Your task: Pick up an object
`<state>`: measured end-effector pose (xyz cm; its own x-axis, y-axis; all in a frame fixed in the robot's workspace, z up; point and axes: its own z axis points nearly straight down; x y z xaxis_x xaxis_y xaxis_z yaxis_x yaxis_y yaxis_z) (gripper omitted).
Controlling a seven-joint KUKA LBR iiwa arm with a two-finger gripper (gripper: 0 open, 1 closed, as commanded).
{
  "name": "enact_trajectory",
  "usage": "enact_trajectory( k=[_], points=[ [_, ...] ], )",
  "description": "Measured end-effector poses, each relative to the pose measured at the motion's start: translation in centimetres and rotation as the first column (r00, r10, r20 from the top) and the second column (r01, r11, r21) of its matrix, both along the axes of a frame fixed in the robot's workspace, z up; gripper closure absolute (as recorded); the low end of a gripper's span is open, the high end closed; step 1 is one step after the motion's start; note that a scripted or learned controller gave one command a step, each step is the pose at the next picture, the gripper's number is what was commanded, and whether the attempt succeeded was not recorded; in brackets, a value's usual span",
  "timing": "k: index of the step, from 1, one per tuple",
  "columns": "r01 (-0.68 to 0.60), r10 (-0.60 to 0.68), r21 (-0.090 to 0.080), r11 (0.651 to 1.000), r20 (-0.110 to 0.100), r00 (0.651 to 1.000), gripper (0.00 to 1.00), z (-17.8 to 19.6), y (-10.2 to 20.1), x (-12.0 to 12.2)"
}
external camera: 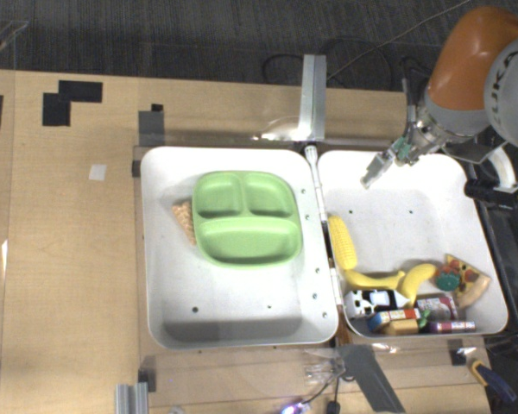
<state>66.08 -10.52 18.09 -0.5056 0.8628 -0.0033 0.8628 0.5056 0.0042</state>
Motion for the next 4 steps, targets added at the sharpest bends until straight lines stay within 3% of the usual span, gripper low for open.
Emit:
enact_trajectory(
  k=[1,2,3,4],
  points=[
    [-0.027,0.027,0.001,1.0,-0.002,1.0,0.0,-5.5,1.0,-3.1],
    [-0.034,0.034,-0.002,0.999,0.01,0.999,0.0,-8.9,-0.7,-12.0],
    [-0.034,0.034,0.005,0.999,0.013,0.999,1.0,-7.8,-0.3,-11.8],
    [0.0,0.0,0.001,1.0,-0.001,1.0,1.0,0.4,3.7,-5.3]
  ],
)
